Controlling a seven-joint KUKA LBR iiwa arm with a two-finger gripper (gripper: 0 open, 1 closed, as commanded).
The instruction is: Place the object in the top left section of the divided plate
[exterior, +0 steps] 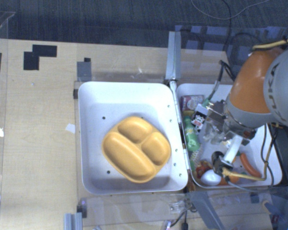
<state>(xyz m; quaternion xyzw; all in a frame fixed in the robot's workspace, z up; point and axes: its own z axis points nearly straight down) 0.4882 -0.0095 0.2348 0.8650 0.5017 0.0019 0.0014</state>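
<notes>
- Gripper [213, 131] hangs low over the right bin [277, 172], near its left wall. Whether it is spread or closed cannot be told from this angle, and nothing is visibly pinched.
- Directly around it is clutter: a green item [191, 140] just beside it, a small black-and-white item [199, 120] and a pink packet [192, 101] up-bin, and a white round object [211, 178] and orange-red pieces [249, 166] down-bin.
- Which of these is the task's object is unclear. Judging by position, it is one of those near the gripper, and all lie in the right bin.
- Step in hand, as judged: the pick. No transfer has started.
- Divided plate [137, 147] is yellow and sits mid left bin [89, 128], rotated, with all three sections bare.
- The next move calls for a confirmed grasp, a lift clear of the bin walls, and a traverse left to the plate's small upper-left section [134, 127].
- Risk: the tight clutter could mean a double pick or a miss.
</notes>
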